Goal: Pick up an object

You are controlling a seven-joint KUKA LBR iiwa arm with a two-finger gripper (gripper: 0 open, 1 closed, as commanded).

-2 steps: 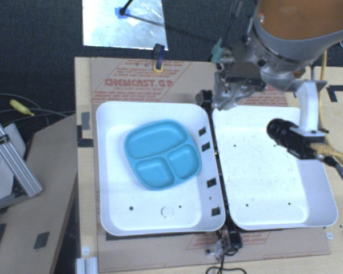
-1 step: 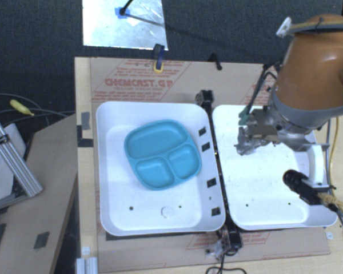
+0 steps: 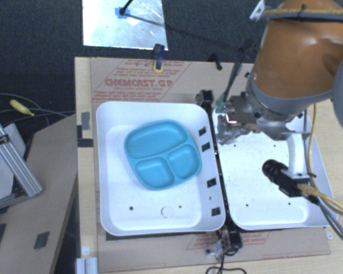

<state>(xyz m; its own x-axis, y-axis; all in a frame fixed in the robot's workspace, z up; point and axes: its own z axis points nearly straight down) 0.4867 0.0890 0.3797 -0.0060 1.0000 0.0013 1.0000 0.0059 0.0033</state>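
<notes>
Orange-banded wrist (image 3: 300, 50) sits nearest, with the gripper (image 3: 230, 124) at the right bin's (image 3: 257, 210) far-left corner. We cannot tell whether the claw is open or closed. Our likely target, the blue divided plate (image 3: 163, 154), lies mid left bin (image 3: 106, 170). Risks: closing here grabs nothing, and crossing low could clip the adjoining rims. Bare floor surrounds the plate.

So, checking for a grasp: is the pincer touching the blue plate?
Apart. The camera view shows the pincer over the right bin, while the blue plate lies in the left bin, with a clear gap between them.
</notes>
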